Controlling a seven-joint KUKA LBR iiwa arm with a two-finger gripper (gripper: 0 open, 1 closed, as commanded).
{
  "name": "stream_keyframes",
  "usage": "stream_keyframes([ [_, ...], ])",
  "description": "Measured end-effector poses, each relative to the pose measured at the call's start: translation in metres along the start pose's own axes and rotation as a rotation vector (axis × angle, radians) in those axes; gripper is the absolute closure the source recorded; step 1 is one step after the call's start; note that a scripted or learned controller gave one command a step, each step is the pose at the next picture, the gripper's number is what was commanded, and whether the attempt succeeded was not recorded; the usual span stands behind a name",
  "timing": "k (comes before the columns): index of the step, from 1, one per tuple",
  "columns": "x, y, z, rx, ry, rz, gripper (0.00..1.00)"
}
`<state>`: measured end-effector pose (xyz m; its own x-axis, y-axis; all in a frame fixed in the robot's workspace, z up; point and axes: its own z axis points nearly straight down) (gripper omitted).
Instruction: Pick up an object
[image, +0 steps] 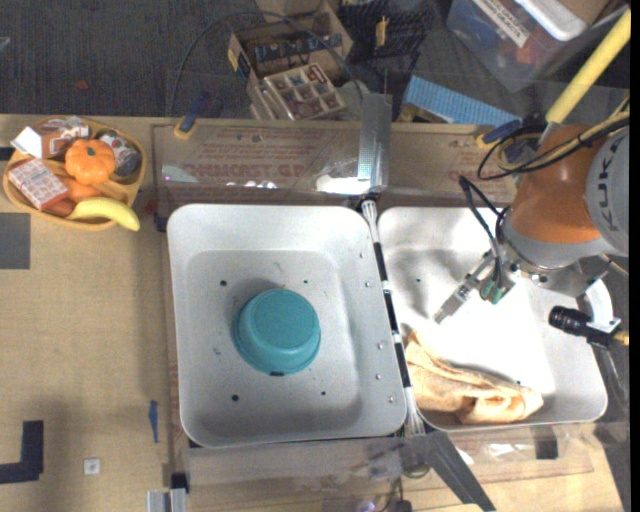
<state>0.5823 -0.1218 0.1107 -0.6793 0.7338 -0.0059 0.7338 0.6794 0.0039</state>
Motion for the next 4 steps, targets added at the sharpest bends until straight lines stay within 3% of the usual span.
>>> stream_keyframes([
  [1, 0.024, -0.009, 0.016, 0.005, 0.006, 0.370, 0.00],
  [2, 0.022, -0.010, 0.006, 0.003, 0.003, 0.372, 1.00],
  [3, 0.022, -0.010, 0.006, 0.003, 0.003, 0.372, 0.00],
  [4, -0.045, 0.036, 0.024, 0.002, 0.000, 0.548, 0.00],
])
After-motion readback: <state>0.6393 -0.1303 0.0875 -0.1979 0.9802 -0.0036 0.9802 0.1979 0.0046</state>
